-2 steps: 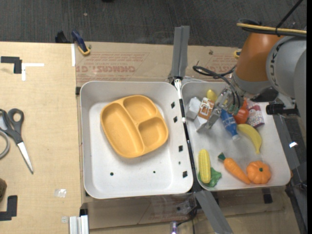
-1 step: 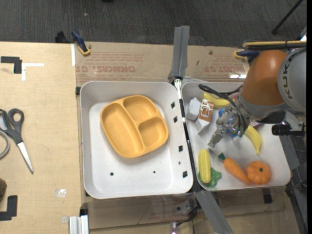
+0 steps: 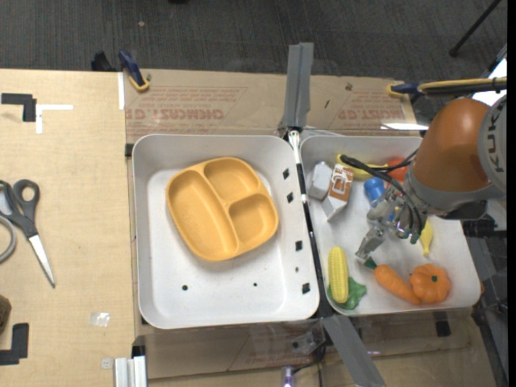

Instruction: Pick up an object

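Camera view gives me grey-handled scissors (image 3: 28, 224) on the wooden bench at far left, then the left white bin (image 3: 153, 297) holding a yellow three-compartment plastic plate (image 3: 222, 208). Next, in the right white bin (image 3: 461, 297), I see a small white and brown carton (image 3: 337, 190), a yellow toy corn cob (image 3: 339, 274), an orange toy carrot (image 3: 393, 283) and an orange toy pumpkin (image 3: 430, 283). My gripper (image 3: 369, 252) hangs above the bin floor between carton and carrot, fingers parted, clasping nothing
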